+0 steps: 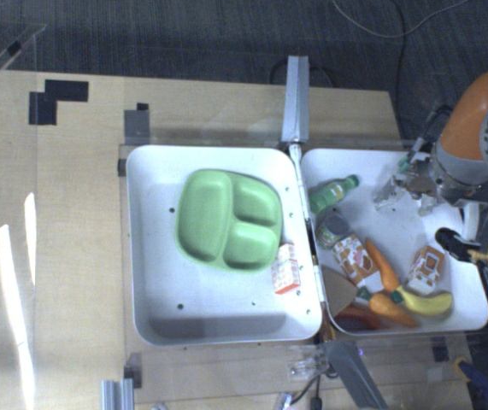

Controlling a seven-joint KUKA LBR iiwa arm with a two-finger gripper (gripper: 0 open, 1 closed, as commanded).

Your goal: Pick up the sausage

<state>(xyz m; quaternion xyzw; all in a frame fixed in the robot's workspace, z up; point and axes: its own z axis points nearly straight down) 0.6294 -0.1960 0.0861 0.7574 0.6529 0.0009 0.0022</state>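
The gripper (395,190) hangs over the right bin's (481,313) far side, its grip state unclear, while the dark red sausage (356,317) lies untouched at that bin's near edge beside the carrot (392,308), so the pick is still undone.

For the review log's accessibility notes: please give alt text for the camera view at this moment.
The grey arm's gripper hovers over the right bin's upper area, apart from the sausage at its lower edge beside carrots, a banana and a green bottle. The left bin holds a green divided plate and a small carton.
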